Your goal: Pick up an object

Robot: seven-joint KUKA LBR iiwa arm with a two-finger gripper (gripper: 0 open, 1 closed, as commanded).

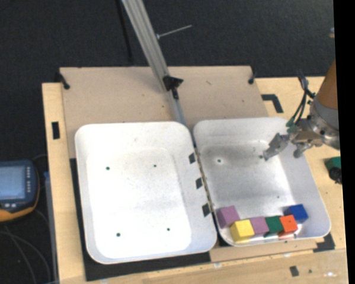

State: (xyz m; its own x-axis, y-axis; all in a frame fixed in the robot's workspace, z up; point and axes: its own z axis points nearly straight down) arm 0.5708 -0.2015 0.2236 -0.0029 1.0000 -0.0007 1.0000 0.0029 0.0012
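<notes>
Camera view looks down at a slant on two white bins, and the gripper hangs over the upper right part of the right bin, reaching in from the right edge with its fingers spread apart and nothing between them. All the candidate objects lie well below the gripper, crowded into the bin's near corner: a purple block down and to its left, a yellow block just beyond that against the near wall, a mauve block touching the yellow one, then a green block and an orange block almost straight beneath the gripper, and a blue block a little to its right. They look like small, hard, flat-sided cubes in plain bright colours, so they should clamp easily if the fingers can get around one. The step in hand, as I judge it, is choosing and approaching a target. The purple or the blue block seems the best pick, since each stands at the end of the cluster with open floor on at least one side; the middle ones are packed together against the wall, and fingers coming down there would likely land on a neighbour. The left bin sits far to the gripper's left
</notes>
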